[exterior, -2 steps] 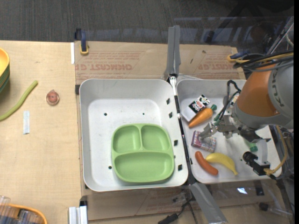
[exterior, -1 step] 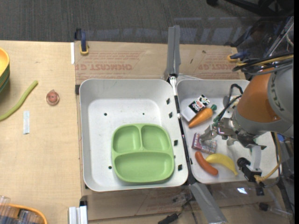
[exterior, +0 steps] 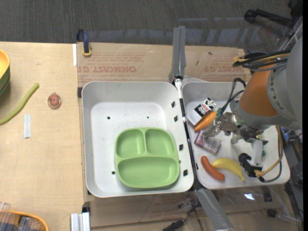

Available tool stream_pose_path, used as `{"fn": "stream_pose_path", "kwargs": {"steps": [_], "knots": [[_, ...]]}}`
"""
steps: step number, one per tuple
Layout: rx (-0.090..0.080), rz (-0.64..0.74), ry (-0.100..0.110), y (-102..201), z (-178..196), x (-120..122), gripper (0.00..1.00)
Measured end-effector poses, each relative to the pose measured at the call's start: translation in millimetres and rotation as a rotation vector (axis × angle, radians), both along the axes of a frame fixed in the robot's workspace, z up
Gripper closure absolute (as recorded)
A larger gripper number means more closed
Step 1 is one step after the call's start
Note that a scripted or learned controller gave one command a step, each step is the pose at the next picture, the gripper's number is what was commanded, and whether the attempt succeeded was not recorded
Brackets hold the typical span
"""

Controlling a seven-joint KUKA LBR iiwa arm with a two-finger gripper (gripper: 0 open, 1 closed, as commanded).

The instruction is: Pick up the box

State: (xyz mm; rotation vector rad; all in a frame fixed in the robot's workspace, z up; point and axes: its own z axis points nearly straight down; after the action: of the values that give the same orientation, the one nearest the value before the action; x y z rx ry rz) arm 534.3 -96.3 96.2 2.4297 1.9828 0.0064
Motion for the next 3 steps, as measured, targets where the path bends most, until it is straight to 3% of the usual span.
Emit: {"fn": "stream_pose_path", "kwargs": {"steps": [1, 2, 3], "knots": [[-0.003, 0.288, -0.007, -4.2, 0.9, -21.8, 0.00], [0.001, 0.111, 0.001, 0.4, -0.2, -11.4, 0.00], [-0.001, 0.177, -0.006, 1.9, 0.5, -45.0, 0.00]]}}
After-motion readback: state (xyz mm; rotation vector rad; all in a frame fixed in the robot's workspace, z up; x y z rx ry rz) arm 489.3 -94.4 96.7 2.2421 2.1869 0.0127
